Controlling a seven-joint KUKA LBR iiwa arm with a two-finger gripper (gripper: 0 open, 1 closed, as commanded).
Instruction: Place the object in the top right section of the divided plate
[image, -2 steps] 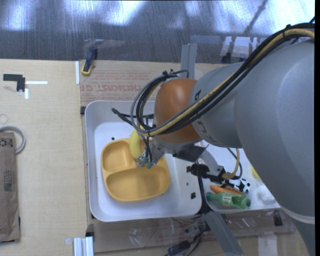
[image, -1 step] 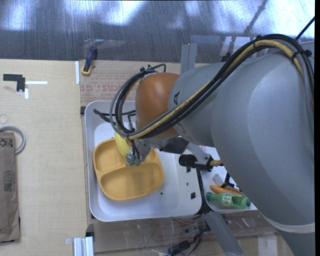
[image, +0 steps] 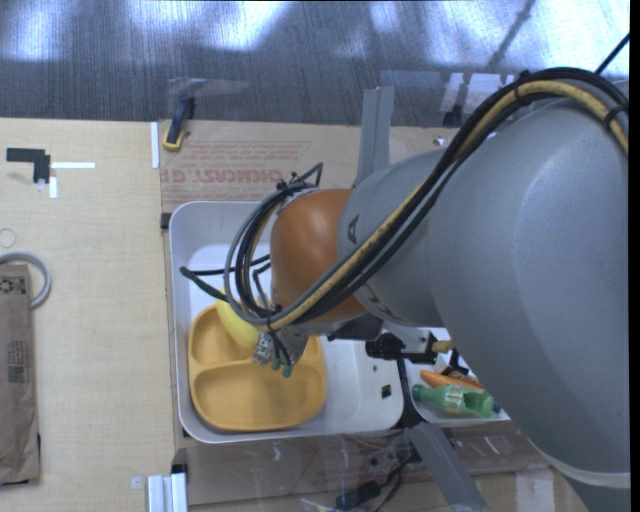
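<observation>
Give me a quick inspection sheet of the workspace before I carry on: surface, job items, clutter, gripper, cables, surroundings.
Surface: white bin on a light wooden bench; a second bin on the right is mostly hidden by the arm.
Job's things: yellow divided plate in the left bin; a yellow object lies at the plate's upper edge, partly hidden by the arm, kind unclear.
Clutter: green bottle and an orange item on the right.
Gripper: gripper low over the plate's upper half; state of the jaws cannot be told.
Cables: black cable bundle looping around the orange wrist band.
Surroundings: brown paper bag at the left edge; cardboard behind the bin.
</observation>
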